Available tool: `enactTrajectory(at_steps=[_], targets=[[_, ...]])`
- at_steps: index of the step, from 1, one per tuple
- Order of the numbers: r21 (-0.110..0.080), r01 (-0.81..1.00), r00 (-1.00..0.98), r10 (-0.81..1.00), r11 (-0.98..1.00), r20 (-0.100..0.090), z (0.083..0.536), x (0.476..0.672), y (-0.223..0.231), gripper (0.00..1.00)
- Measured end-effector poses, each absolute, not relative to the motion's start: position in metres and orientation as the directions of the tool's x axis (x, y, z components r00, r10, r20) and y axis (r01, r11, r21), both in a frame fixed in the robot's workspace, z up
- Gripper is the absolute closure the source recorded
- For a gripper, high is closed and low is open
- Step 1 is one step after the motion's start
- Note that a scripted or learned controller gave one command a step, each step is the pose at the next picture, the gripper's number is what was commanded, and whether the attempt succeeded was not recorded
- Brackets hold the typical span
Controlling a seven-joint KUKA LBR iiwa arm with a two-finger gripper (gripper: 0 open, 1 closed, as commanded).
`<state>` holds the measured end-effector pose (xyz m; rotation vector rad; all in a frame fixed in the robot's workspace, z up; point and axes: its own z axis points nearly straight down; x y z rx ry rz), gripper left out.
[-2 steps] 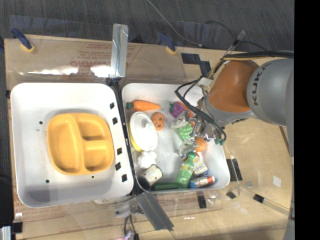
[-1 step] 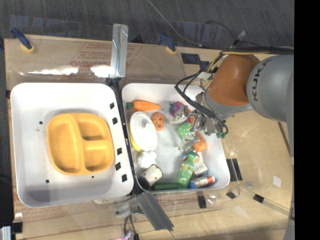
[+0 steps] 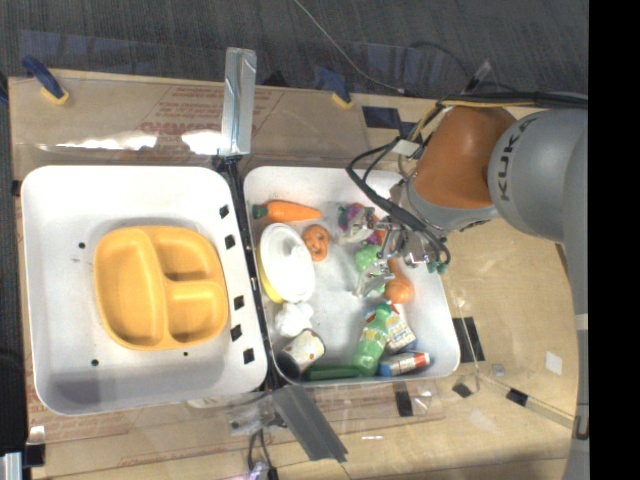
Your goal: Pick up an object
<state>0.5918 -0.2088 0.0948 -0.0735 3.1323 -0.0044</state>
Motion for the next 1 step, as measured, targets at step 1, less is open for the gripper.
enactTrajectory(at_steps=[1], targets=[[0.0,0.317,-0.948,0.317,0.948,-0.009,0.0949,0.5957,-0.2097,0.0]])
